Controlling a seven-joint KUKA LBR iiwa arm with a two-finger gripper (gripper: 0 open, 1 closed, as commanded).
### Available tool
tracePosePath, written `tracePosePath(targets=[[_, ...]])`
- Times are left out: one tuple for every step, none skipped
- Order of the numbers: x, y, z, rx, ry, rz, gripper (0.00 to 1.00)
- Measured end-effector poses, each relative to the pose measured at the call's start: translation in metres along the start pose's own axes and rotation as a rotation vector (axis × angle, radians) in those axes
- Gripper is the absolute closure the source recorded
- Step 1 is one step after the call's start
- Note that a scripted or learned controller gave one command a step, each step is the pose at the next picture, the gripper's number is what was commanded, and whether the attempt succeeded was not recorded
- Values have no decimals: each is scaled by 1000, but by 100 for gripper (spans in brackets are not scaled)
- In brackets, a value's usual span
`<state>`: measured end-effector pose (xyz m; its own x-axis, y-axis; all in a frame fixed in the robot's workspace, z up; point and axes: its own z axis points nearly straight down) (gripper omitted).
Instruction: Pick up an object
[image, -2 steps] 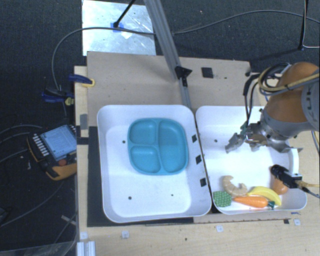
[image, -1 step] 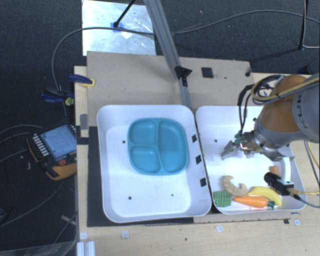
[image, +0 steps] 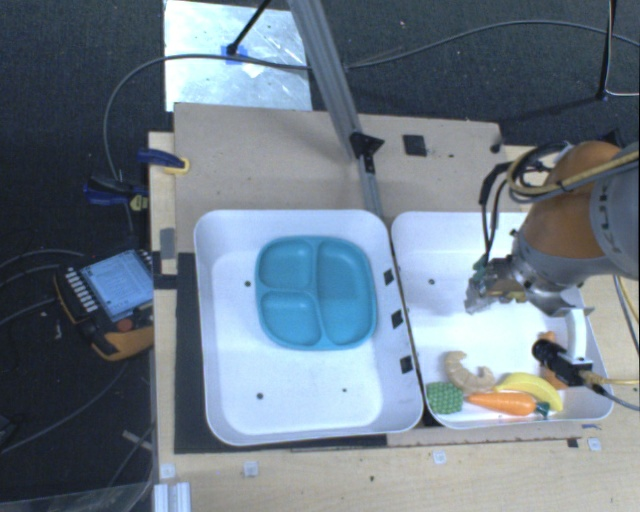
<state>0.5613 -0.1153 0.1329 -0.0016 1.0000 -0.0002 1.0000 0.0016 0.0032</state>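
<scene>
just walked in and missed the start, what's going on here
A robot arm reaches in from the right with its gripper over the right bin, above the bin's bare upper part. The toy food lies along that bin's near edge: a banana, a carrot, a tan piece and a green piece. Nothing shows in the gripper. The left bin holds a blue divided plate.

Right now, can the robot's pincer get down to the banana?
Probably yes. The pincer hangs over the right bin, and the banana lies in the same bin's near corner, with bare white floor between them. The carrot touching it may make gripping awkward.
</scene>
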Motion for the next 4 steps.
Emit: tracePosePath(targets=[[-3, 0, -44, -3, -1, -2, 100], [-9, -5, -92, -3, -1, 0, 100], [-9, -4, -113, -1, 0, -2, 100], [52, 13, -105, 0, 2, -9, 100]])
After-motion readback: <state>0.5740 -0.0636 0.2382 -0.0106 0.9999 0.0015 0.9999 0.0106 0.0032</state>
